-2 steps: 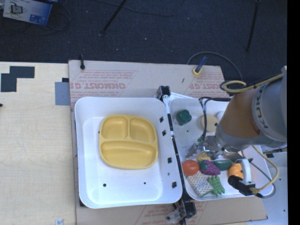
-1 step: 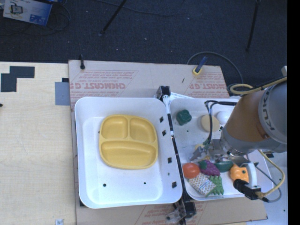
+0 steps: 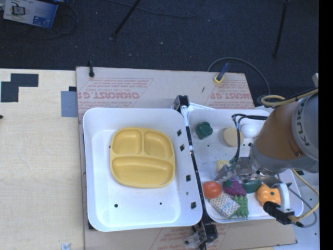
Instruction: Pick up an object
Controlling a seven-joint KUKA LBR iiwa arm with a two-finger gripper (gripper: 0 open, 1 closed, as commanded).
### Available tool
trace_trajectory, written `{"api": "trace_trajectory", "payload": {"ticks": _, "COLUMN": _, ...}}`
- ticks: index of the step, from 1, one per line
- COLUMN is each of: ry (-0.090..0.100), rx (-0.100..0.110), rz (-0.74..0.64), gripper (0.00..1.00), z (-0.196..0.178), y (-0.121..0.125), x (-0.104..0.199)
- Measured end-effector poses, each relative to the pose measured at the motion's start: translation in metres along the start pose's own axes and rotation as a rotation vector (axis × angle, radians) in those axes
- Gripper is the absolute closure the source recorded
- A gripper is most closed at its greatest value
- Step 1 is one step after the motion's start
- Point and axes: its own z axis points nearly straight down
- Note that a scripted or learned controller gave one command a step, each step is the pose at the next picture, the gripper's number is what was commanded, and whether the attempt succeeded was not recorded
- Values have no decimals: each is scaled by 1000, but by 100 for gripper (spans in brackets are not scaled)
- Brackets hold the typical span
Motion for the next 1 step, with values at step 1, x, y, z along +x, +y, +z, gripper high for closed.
{"api": "trace_trajectory", "payload": {"ticks": 1, "ry": -1, "rx": 2, "rz": -1, "gripper": 0, "z": 1, "y": 48, "x": 37}}
